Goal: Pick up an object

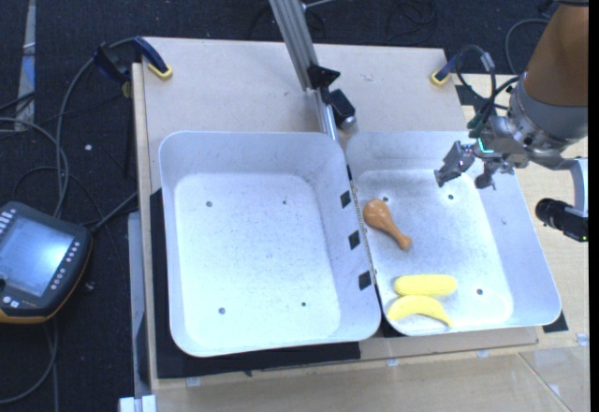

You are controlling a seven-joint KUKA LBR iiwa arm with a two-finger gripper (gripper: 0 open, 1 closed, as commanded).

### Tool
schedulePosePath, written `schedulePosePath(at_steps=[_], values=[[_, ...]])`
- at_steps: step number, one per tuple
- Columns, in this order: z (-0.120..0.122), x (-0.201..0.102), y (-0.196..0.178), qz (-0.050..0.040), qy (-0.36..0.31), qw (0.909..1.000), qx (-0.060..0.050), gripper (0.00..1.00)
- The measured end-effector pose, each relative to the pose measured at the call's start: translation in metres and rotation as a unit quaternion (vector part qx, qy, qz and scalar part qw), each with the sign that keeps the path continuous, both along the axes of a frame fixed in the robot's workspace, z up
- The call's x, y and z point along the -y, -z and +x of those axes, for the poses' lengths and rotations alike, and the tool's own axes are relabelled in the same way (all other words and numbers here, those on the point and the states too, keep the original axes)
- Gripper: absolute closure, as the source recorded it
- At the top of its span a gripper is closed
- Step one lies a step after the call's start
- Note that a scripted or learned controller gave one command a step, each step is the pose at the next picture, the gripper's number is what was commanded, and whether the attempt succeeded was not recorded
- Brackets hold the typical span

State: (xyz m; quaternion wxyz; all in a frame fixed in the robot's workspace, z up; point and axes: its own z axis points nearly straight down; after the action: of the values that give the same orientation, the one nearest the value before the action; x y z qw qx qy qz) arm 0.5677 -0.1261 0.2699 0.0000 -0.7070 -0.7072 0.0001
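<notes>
Bench (pixel 243 82): a pale wooden top, bare along its far strip, with yellow-tipped clamps at the far left corner (pixel 154 64) and the far right corner (pixel 443 75). Two shallow white bins are carried side by side, their inner rims touching along the middle. Left bin (pixel 187 167): its floor is seen bare apart from small dark specks, with open room across the whole tray. Right bin (pixel 524 260): three items are held, all towards its left and near side. A tan toy drumstick (pixel 386 222) lies tilted close to the shared rim; a yellow oblong piece (pixel 426 285) lies nearer the front, and a yellow banana (pixel 419 309) lies just beside it against the near rim. The far and right portions of this bin's floor are left open. End effector (pixel 468 167): seen over the far right part of the right bin, well apart from the three items, with its two dark fingers spread apart and nothing between them. Arm (pixel 562 54): a grey body with an orange band, entering from the right. Surroundings: a slanted aluminium post (pixel 290 17) rises from the far edge of the bins at the middle; a teach pendant (pixel 37 260) rests on the dark floor to the left, with black cables (pixel 56 139) trailing beside the bench.
</notes>
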Motion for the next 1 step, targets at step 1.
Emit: schedulePosePath(at_steps=[1], values=[[0.0, 0.0, 0.0, 0.0, 0.0, 1.0, 0.0, 0.0]])
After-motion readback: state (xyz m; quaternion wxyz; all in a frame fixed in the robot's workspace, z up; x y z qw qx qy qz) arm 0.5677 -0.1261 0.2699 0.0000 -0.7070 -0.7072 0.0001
